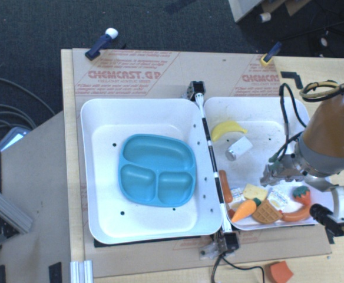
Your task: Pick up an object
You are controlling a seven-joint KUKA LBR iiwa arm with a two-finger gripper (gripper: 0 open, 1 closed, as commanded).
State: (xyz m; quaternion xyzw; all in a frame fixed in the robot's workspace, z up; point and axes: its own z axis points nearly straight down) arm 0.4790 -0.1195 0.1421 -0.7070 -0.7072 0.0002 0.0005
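I've got the gripper point(276, 173) low in the right bin point(251, 106), above the toy food at its front edge (carrot point(243, 210), cheese point(255, 191), waffle point(267, 213)). Nothing visibly held, so the pick isn't done.

We note a pale wooden counter point(72, 158) on dark grey carpet floor point(36, 16). A protective sheet printed in red lettering point(125, 74) covers its far part. Grey cables point(7, 108) loop at left. Light is even.
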